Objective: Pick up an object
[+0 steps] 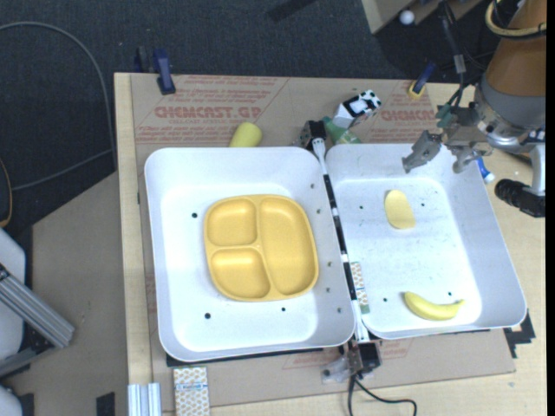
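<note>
Hovering over the far edge of the right shallow white bin (486, 232): two-finger gripper (444, 156), fingers spread apart, nothing between them. Lying in that bin: pale yellow oval piece (399, 209) near the middle, just below the gripper and apart from it; yellow banana (432, 306) by the near rim. Resting in the left shallow white bin (173, 232): yellow three-compartment plastic plate (260, 247), centred. Sitting outside on the brown cardboard-covered bench (208, 102), beyond the left bin: small yellow cylinder (246, 134).

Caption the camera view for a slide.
Gripper above right bin holding banana; yellow divided plate in left bin.
</note>
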You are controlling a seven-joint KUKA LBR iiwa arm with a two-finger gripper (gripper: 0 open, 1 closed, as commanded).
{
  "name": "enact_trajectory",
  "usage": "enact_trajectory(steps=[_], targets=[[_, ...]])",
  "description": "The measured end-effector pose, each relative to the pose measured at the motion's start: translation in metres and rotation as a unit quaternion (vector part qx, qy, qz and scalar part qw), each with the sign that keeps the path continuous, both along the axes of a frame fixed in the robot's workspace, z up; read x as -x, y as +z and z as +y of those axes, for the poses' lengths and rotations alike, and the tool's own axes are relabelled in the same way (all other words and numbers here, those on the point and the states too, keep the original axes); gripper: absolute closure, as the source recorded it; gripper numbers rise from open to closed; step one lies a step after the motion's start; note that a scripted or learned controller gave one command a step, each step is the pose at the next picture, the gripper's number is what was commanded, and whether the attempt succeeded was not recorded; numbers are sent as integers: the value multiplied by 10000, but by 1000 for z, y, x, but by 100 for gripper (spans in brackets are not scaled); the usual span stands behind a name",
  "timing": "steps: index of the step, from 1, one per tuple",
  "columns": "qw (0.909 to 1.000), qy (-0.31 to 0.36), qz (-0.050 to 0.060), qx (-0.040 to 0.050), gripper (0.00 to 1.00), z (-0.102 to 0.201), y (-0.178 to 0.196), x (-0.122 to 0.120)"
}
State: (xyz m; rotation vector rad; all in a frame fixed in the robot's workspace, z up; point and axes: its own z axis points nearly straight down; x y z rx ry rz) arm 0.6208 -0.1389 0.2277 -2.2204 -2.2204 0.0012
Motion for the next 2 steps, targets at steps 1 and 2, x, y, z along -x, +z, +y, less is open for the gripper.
enact_trajectory(steps=[1, 2], targets=[[10000, -7, 11, -2, 0, -17, -141, -9], [10000, 2, 7, -4, 0, -1, -143, 5]])
